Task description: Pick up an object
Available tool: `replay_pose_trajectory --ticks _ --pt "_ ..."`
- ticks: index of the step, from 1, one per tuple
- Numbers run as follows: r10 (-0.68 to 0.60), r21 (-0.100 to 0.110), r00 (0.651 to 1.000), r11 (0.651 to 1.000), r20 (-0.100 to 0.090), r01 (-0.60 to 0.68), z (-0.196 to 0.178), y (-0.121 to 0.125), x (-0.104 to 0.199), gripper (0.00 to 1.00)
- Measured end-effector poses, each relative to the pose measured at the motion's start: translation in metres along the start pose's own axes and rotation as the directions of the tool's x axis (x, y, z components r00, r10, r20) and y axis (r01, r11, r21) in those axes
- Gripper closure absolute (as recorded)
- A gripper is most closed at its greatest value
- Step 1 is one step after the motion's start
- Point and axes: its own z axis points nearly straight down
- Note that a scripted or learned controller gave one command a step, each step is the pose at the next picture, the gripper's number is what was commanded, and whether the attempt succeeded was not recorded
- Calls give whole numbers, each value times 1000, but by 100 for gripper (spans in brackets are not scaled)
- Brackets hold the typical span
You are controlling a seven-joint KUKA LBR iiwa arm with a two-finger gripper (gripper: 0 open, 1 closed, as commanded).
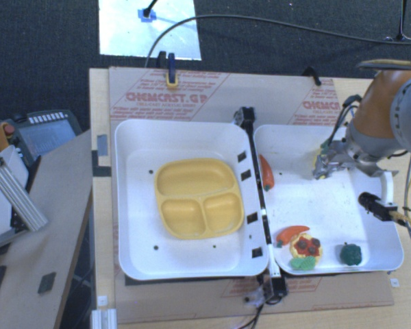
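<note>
The gripper [320, 168] hangs low over the upper middle of the right bin [390, 262], and whether it is spread or pressed together I cannot tell. The nearest candidate is the red chili pepper [266, 172], lying to the gripper's left against the bin's left wall, its long axis running roughly along that wall. The toy pizza slice [305, 247] and green broccoli piece [351, 253] sit well apart, along the near edge.

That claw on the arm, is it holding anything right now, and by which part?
Nothing visible. The gripper hangs over bare floor of the right bin, apart from the chili.
</note>
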Motion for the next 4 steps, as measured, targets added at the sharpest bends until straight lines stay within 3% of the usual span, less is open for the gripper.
replay_pose_trajectory --ticks 3,4 --pt "-4 -3 1000 1000 0 4 -129 2 3 100" --pt "-8 1 1000 1000 -3 8 -124 1 63 100"
